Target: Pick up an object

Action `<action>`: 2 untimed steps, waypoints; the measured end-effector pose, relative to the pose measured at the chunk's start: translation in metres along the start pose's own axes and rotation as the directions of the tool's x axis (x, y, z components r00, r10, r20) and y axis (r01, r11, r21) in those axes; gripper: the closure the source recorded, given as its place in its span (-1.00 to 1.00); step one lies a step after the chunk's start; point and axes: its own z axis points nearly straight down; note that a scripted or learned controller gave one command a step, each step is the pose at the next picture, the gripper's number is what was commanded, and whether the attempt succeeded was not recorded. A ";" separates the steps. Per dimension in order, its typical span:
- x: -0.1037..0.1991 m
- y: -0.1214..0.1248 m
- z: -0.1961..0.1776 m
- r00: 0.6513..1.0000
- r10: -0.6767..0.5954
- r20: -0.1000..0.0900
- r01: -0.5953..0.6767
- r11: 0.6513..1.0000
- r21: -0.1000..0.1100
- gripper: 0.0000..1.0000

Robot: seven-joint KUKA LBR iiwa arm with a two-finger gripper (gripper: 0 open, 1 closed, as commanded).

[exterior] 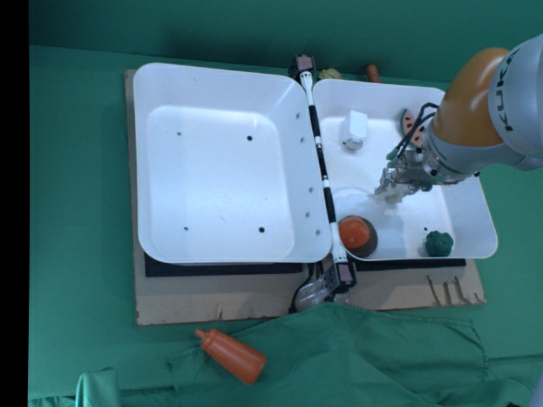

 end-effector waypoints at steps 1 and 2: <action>0.030 -0.002 -0.029 1.000 0.000 -0.006 0.000 1.000 0.008 1.00; 0.009 -0.064 -0.080 1.000 0.007 -0.007 -0.007 1.000 0.013 1.00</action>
